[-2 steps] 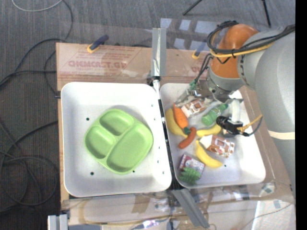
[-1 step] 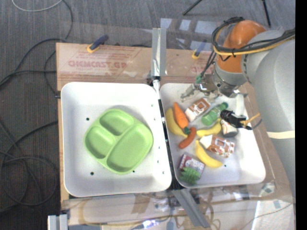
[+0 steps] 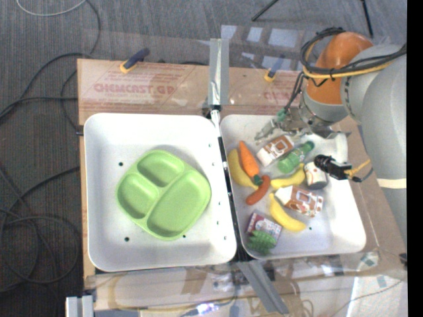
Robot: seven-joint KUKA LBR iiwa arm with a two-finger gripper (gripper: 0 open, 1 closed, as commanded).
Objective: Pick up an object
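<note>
The right bin [image 3: 344, 233] holds a pile of toy food. An orange carrot [image 3: 248, 162] lies against a yellow banana [image 3: 234, 169], with a red sausage [image 3: 259, 190] below them. A white and red box [image 3: 273, 149] and a green bottle [image 3: 295, 156] lie at the bin's far side. Just above those two hangs my gripper [image 3: 283, 123], below the orange wrist band. I see nothing lifted between its tips. Two more bananas [image 3: 286, 217] lie mid-bin, beside a printed white carton [image 3: 305, 202].
The left bin [image 3: 106, 243] holds a green divided plate [image 3: 164, 193]. A pink and green packet [image 3: 263, 232] sits at the right bin's near left corner. A ridge [image 3: 223, 177] separates the bins. My arm covers the far right of the bench.
</note>
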